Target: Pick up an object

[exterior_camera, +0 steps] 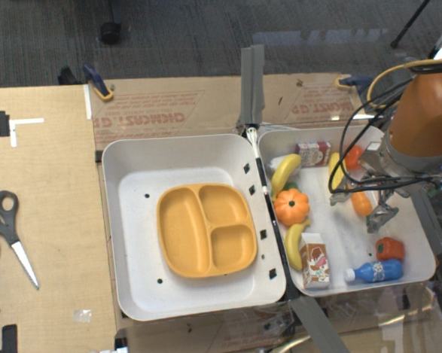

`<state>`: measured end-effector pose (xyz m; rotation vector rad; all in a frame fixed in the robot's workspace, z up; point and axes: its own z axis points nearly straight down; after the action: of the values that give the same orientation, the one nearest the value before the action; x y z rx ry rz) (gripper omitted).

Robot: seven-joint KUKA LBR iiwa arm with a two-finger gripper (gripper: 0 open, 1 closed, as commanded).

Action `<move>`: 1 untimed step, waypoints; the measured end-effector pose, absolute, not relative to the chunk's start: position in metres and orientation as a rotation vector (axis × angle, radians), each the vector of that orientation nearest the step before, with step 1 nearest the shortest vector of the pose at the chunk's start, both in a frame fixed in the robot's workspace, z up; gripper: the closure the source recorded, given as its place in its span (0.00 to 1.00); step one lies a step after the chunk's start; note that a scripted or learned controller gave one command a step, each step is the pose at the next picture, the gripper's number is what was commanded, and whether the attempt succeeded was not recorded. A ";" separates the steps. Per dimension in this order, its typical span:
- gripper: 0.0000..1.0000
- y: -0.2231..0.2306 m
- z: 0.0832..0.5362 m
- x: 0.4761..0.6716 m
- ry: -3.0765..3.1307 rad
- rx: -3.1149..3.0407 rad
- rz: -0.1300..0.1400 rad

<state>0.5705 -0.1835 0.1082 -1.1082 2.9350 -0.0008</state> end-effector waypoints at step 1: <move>1.00 -0.183 0.119 0.572 2.931 -1.102 -0.003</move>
<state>0.5723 -0.1830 0.1186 -1.1024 2.9314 -0.0030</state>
